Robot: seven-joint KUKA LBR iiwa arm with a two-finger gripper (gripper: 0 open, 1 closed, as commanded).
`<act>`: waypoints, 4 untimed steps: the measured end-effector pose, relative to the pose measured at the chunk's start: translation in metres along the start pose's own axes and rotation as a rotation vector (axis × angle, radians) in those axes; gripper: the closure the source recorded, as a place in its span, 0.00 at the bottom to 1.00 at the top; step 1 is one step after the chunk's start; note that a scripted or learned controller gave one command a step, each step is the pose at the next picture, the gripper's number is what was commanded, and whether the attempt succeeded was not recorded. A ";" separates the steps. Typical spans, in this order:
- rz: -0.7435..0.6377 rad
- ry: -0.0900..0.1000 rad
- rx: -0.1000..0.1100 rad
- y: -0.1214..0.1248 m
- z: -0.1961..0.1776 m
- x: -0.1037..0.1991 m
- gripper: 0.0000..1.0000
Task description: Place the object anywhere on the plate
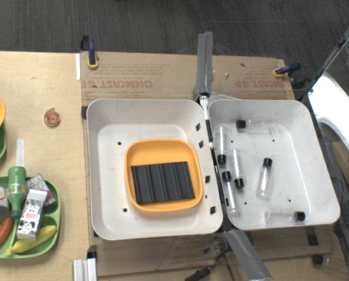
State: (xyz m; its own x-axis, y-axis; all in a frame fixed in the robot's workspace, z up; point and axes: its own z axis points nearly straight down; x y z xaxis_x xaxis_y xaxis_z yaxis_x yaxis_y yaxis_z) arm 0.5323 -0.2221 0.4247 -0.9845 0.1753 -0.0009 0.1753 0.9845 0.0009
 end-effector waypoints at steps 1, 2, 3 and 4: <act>-0.246 -0.002 0.001 -0.009 -0.018 0.052 0.00; -0.644 -0.001 -0.001 -0.007 0.025 0.043 0.00; -1.030 -0.004 0.001 -0.004 -0.009 0.023 0.00; -1.436 -0.002 -0.002 -0.007 -0.003 0.041 0.00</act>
State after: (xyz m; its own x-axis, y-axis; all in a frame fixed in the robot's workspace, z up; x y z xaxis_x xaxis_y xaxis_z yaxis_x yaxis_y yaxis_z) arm 0.4912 -0.2218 0.4279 -0.3057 -0.9521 -0.0035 -0.9521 0.3057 0.0000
